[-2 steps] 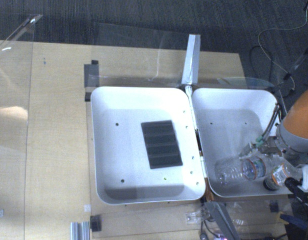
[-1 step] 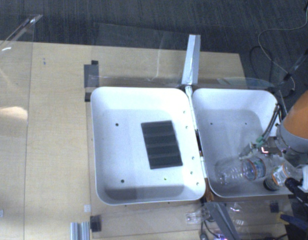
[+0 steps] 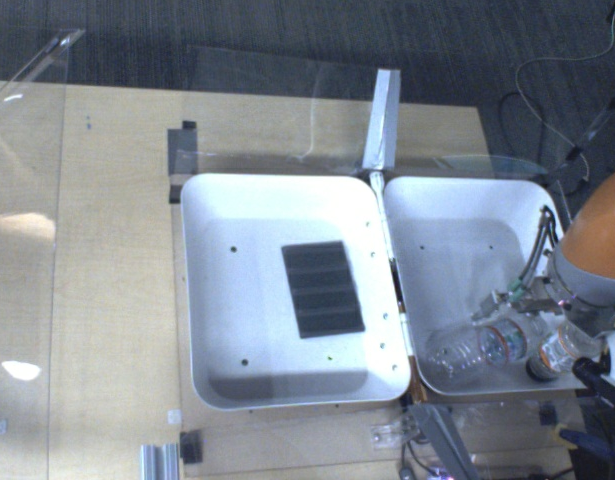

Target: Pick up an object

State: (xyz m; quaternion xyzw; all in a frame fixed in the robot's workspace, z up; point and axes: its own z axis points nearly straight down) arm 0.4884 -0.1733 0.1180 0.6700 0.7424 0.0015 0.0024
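Two white bins side by side on the bench. Left bin [image 3: 217, 268] holds one thing: a flat black ribbed pad [image 3: 323, 289], lying about mid-floor, tilted slightly, clear of all walls.

Right bin [image 3: 437, 218] has a clear plastic bottle [image 3: 477, 350] on its side near the bin's front wall, toward the front right corner. Bottle is see-through, label band visible around its middle, dark cap end [image 3: 542, 368] pointing right. Back half of that bin's floor is bare.

Arm comes in over the right bin's right rim, orange band [image 3: 599, 238] sitting above the wrist. Gripper [image 3: 515, 303] is low over the bin's front right area, just above and touching distance from the bottle's right half. Can't tell whether the claw is wide or narrow: thin metal parts and cables overlap the clear bottle and blur together. Nothing clearly seen between the fingers, so no confirmed hold.

Grey upright bar [image 3: 381, 123] stands behind the seam between the bins.
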